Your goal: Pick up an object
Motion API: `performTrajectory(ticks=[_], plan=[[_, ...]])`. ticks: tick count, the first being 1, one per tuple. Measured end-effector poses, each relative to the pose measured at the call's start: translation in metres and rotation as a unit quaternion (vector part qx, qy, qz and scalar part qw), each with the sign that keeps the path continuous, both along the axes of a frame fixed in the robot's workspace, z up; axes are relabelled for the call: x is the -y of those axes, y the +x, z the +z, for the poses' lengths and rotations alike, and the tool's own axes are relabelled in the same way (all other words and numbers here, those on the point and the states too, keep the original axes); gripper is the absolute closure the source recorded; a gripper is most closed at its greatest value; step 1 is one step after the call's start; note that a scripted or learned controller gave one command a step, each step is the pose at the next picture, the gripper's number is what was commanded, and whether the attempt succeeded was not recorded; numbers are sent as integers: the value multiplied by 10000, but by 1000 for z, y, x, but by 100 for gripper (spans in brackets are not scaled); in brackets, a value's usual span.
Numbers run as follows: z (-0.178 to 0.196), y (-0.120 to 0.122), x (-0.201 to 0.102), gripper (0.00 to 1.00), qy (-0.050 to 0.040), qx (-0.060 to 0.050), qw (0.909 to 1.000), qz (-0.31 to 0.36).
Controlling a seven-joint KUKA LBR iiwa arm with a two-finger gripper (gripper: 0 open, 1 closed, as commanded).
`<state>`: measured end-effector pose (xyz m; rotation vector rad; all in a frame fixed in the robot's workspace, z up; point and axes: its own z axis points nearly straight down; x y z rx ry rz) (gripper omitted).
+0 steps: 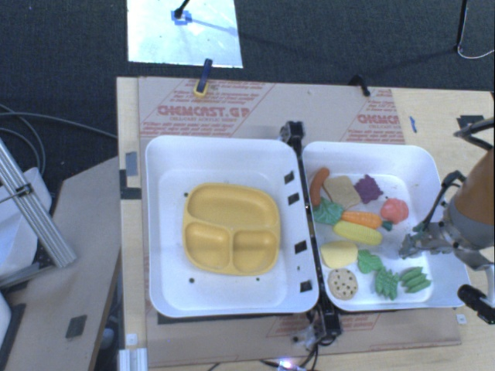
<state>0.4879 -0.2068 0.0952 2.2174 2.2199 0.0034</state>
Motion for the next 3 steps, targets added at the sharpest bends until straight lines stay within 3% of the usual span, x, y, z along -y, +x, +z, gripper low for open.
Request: performTrajectory(ticks=[1, 2, 3], plan=[[-11, 57, -50, 100, 8, 6, 10000, 47], [-11, 54, -46, 0, 0, -11, 10000, 7], [-11, 1, -63, 0, 15, -39, 10000, -6]])
